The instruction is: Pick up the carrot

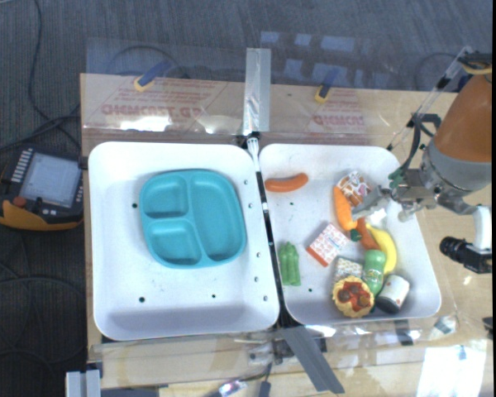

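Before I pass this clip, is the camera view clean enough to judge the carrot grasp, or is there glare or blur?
Camera view: lighting is even and soft, with faint shadows in the right bin; glare streaks the clear sheet behind the bins; the carrot reads sharp enough, but the claw near it is small and cluttered, so its state cannot be read.

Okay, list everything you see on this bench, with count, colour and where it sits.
Bins: two, white, side by side.
Divided plate: one, turquoise, in the left bin.
Sausage: one, orange-red, right bin, far left corner.
Carrot: one, orange, right bin, middle.
Banana: one, yellow, right bin, right side.
Green vegetable: one, right bin, left edge.
Small box: one, white and orange, right bin, centre.
Handheld pendant: one, orange-grey, floor, left of the bench.
Arm: one, grey and orange, at the right.
Claw: one, over the right bin's right side.
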### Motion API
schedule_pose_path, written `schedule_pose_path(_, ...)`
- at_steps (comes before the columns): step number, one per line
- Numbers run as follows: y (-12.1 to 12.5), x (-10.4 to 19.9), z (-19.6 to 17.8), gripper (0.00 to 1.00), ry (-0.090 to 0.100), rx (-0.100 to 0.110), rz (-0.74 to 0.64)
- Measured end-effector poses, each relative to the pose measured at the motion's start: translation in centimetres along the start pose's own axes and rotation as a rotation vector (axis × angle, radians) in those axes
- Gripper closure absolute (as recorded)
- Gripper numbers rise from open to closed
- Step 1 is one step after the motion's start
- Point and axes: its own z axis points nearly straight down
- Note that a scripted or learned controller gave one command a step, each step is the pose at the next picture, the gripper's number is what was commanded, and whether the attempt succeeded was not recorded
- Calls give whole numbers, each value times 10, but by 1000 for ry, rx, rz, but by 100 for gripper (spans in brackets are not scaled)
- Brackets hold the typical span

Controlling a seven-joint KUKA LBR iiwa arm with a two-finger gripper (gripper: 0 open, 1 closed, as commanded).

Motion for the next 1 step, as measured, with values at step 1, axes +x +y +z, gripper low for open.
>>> schedule_pose_path(1,30,-43,-3,0,-5,-1,-157)
